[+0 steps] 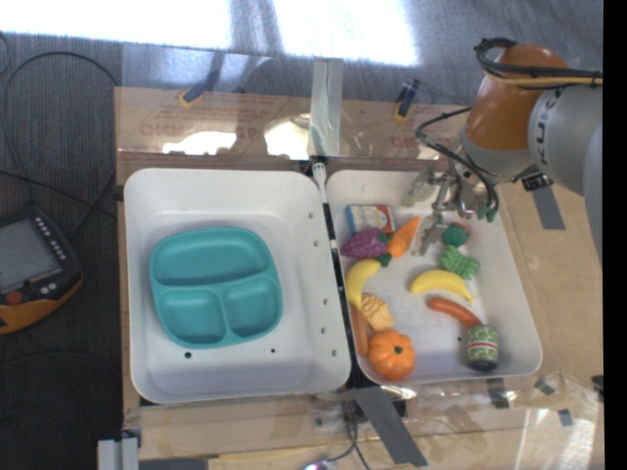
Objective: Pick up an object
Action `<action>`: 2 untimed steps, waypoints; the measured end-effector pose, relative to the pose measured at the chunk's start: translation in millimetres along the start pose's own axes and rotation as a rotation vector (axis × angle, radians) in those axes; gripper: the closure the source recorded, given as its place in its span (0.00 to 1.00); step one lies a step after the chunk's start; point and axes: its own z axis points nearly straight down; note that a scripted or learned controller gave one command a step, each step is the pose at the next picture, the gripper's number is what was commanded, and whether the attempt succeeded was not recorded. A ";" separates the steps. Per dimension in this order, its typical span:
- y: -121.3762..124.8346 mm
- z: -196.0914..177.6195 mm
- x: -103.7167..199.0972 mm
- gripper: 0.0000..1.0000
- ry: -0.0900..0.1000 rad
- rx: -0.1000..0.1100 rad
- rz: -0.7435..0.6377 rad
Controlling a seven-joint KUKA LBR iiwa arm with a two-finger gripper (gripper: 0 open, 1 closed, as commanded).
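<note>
The gripper (pixel 446 207) hovered with nothing between its parted fingers just beside the carrot (pixel 402 236), near the box (pixel 369 217), and this light, stiff, smooth toy seemed best pinched across its middle.

No text, label or number is legible anywhere on the bench.

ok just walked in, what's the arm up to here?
The arm's pincer hangs over the back of the right bin, above the toy food: carrot, grapes, two bananas, pumpkin and more. Nothing is visibly held between its fingers, so no pick has happened yet. The left bin holds a teal divided plate.
</note>
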 end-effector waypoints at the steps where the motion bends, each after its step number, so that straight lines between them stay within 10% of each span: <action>1: 40.2 20.5 16.0 0.00 -0.012 0.004 0.092; 2: 56.5 19.0 40.4 0.00 -0.018 0.012 0.230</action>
